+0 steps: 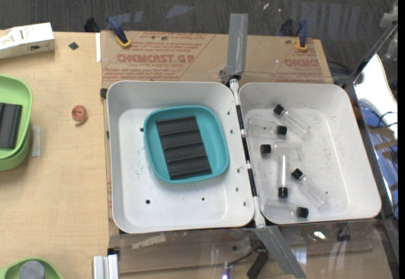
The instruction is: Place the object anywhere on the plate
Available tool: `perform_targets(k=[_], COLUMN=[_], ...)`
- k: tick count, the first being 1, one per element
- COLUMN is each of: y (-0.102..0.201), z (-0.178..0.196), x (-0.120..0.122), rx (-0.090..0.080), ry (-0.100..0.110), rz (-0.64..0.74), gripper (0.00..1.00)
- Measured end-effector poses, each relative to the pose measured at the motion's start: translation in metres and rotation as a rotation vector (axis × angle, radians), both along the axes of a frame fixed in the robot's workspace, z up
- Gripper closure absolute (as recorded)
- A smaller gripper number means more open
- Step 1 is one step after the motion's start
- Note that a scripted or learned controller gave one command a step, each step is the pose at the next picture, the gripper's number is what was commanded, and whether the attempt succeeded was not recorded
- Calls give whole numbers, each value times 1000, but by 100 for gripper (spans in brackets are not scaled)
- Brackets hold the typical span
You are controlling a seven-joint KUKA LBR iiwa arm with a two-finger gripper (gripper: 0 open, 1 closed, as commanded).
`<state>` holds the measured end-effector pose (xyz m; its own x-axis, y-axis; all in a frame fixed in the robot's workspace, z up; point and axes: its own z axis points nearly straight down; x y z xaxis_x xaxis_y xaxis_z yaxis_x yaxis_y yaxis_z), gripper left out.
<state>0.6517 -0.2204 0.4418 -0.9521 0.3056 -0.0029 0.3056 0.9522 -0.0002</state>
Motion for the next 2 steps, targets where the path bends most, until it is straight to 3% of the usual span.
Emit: perform_targets(k=[2], y=[0], z=[1], x=[2], rx=[-1], ry=[-3], rz=[135], gripper=[0])
